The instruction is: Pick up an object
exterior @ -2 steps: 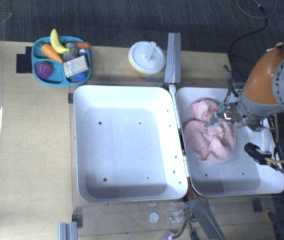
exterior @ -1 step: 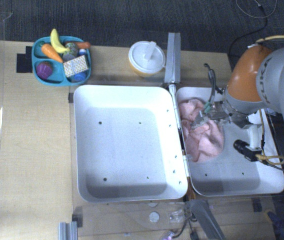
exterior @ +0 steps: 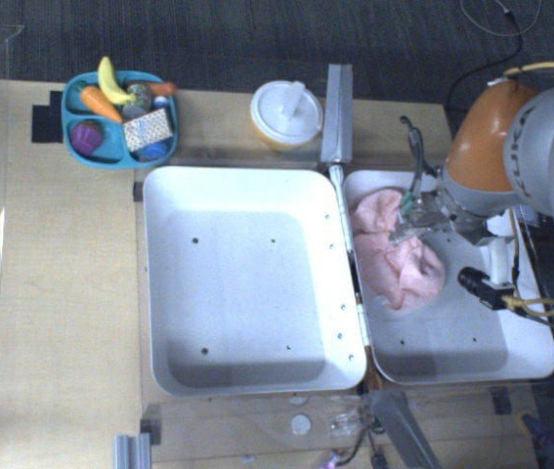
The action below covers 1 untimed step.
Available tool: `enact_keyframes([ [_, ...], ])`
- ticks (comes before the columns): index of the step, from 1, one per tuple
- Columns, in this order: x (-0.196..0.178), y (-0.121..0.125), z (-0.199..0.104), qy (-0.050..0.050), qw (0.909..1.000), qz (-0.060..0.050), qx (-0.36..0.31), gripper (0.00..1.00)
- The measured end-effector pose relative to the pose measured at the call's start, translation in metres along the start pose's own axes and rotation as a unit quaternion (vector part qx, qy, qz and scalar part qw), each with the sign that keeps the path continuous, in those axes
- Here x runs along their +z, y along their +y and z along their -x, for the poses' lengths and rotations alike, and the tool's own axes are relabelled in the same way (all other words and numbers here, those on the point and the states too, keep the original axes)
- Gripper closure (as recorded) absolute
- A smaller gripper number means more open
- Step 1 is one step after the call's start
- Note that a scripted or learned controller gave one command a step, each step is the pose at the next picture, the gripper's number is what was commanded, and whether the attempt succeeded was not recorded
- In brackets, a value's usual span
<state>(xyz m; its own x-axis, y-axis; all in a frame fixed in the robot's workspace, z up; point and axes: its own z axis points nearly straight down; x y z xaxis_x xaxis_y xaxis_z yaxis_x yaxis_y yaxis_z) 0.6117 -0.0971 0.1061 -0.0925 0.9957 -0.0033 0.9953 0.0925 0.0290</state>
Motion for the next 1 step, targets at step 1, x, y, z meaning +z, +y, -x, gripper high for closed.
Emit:
enact_keyframes([
  [1, -0.08, 0.0576, -0.0376, 0.002, 0.9938, -0.009, -0.111, 1.0],
])
